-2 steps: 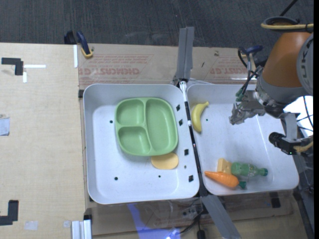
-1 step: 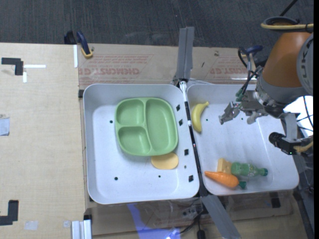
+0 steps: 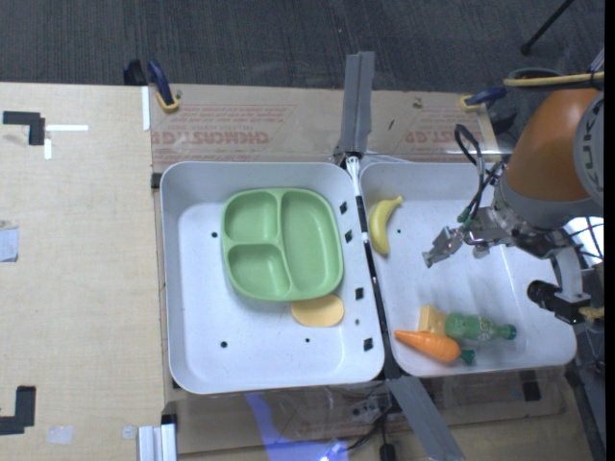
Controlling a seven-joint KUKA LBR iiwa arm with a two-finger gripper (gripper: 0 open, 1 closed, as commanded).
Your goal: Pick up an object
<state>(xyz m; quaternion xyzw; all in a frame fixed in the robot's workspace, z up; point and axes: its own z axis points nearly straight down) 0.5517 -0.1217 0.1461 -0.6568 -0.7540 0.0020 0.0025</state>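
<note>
While the arm (image 3: pixel 557 152) reaches in from the right, its gripper (image 3: pixel 444 248) hangs over the middle of the right bin (image 3: pixel 423 205), above bare white floor; whether it is open or closed cannot be told from this angle, and nothing shows between its tips. A yellow banana (image 3: pixel 383 223) lies to its left, close against the bin's left wall. Toward the near edge of the same bin sits a small cluster: an orange carrot (image 3: pixel 429 345), a yellow block (image 3: pixel 431 319) just behind it, and a green bottle (image 3: pixel 476 329) lying on its side to the right, all close together or touching.

Across the divider, the left bin (image 3: pixel 192 296) holds a green divided plate (image 3: pixel 282 244) with three compartments, set toward its far right part. A pale yellow disc (image 3: pixel 318 310) pokes out from beside the plate's near edge.

Both bins rest on a light wooden bench (image 3: pixel 77 286), with a brown cardboard sheet (image 3: pixel 250 123) printed with red lettering along the far side. Blue-and-yellow clamps (image 3: pixel 159 84) grip the cardboard's far edge. Black corner markers (image 3: pixel 27 125) and bits of white tape sit on the bench at the left. Beyond the bench lies dark grey carpet (image 3: pixel 240 17).
</note>
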